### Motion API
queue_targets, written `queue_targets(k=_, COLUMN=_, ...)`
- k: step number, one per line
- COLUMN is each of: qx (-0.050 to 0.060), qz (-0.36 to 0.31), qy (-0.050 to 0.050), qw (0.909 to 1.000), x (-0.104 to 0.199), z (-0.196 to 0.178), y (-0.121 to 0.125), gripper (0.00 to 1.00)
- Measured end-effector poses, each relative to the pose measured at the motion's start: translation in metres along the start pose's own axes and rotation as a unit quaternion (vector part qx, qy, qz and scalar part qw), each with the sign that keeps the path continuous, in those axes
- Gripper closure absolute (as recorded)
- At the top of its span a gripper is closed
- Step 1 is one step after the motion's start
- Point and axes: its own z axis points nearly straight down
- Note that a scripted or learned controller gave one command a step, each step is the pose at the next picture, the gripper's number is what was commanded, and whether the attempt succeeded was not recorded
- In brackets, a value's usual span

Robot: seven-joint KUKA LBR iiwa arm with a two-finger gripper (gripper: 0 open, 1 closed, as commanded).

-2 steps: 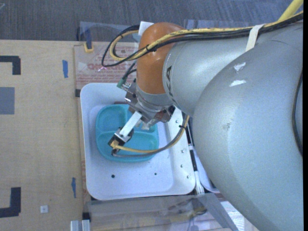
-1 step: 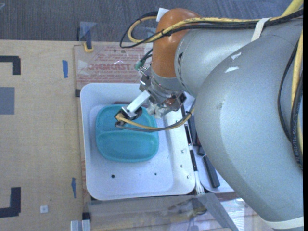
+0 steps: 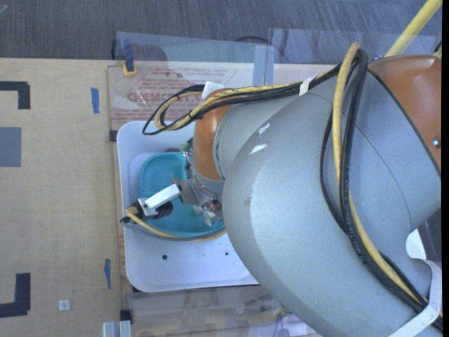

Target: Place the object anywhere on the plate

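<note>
Gripper (image 3: 203,206) was seen low over the teal plate (image 3: 160,177), near its right rim, in the white bin (image 3: 182,269). Grip state could not be told. The object was hidden beneath the wrist, its axis unjudged.

The wooden bench (image 3: 56,209) carries a shallow white bin (image 3: 189,269), which sits under the gripper (image 3: 203,206). To the left of the gripper, black square marks (image 3: 17,95) and short blue tape pieces (image 3: 95,100) lie on the bench.

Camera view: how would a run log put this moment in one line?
arm: over white bin | gripper: above teal plate | fingers: cannot tell | object: hidden
</note>
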Motion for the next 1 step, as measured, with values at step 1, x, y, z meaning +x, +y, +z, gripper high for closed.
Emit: queue_targets(k=1, qx=-0.001, qz=0.087, qy=-0.006, qw=0.9962, x=-0.0173, z=-0.1997, y=0.0105, gripper=1.0)
